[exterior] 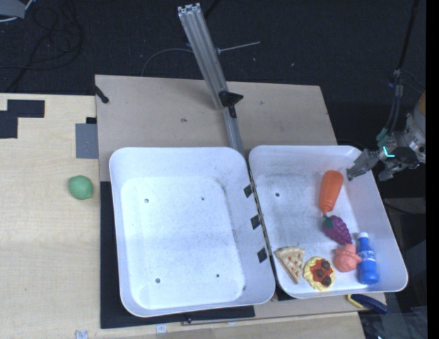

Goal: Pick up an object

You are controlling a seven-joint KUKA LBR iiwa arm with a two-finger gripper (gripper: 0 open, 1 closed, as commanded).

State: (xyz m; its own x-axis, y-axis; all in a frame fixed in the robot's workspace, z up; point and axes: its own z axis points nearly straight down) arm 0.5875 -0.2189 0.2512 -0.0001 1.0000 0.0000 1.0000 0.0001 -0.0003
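A: Where do the candidates lie?

B: All in the right bin (304, 162). The carrot (330, 190) lies near the far right wall, long axis roughly along the wall. Just below it are the grapes (336, 228). Along the near edge sit a pizza slice (291, 262), a round pizza (319, 272), a pink piece (346, 258) and a blue bottle (366, 260); the last two touch. The left bin (178, 162) and a green ball (81, 187) out on the bench (35, 217) are well apart from these.

A: And the gripper?

B: The gripper (361, 167) hovers at the far right corner of the right bin, just beside the carrot's top end. Nothing shows between its fingers; whether they are spread or closed cannot be told at this size.

A: Which item handles best?

B: Judged by look, these are toy foods: light, probably hollow plastic or rubber, stiff enough not to crush. The carrot is nearest and stands clear of its neighbours. Its smooth, tapering skin may slip, so take hold across the thick middle, fingers square to the long axis. The flat pizza pieces offer little height; the bottle and pink piece crowd each other.
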